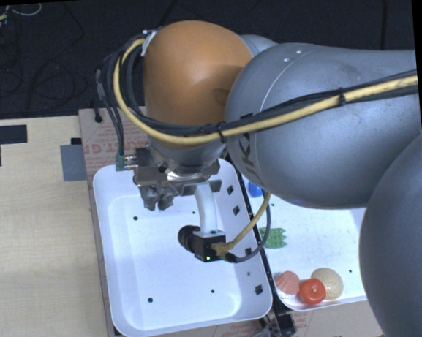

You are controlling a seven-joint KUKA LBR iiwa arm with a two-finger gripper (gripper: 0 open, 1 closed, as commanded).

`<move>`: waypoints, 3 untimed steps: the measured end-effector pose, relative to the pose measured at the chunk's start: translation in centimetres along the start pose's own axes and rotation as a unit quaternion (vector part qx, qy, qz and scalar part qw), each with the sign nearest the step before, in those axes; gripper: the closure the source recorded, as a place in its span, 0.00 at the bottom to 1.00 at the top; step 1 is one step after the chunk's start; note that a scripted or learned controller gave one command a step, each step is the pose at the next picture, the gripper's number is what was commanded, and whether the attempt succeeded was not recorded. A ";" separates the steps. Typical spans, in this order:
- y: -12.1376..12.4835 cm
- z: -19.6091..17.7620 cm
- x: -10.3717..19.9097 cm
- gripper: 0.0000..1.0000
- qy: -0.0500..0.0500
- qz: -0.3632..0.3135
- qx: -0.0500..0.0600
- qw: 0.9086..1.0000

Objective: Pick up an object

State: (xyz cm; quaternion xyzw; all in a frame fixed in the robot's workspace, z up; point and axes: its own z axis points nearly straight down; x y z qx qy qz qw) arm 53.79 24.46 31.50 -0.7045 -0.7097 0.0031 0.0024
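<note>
Objects for picking: red ball [312,292] in the near corner of the right bin [316,239], touching a pink ball [286,282] on its left and a cream ball [329,281] on its right. Green piece [274,237] lies farther up the same bin, near the wall shared with the left bin. Blue piece [254,190] sits beyond it, partly hidden by the arm [302,119].

Hand [158,196] hangs over the far part of the left bin [133,281], well apart from all five objects. Open or closed: cannot tell from this angle.

Both bins rest on the pale wooden desk [33,238].
</note>
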 end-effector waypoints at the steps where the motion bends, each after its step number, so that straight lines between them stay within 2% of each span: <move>1: 7.6 -1.4 -0.2 1.00 0.000 0.004 -0.005 1.000; 2: 5.6 2.6 -7.1 1.00 -0.002 0.007 0.000 1.000; 3: 3.9 4.3 -1.1 1.00 0.000 0.001 0.000 1.000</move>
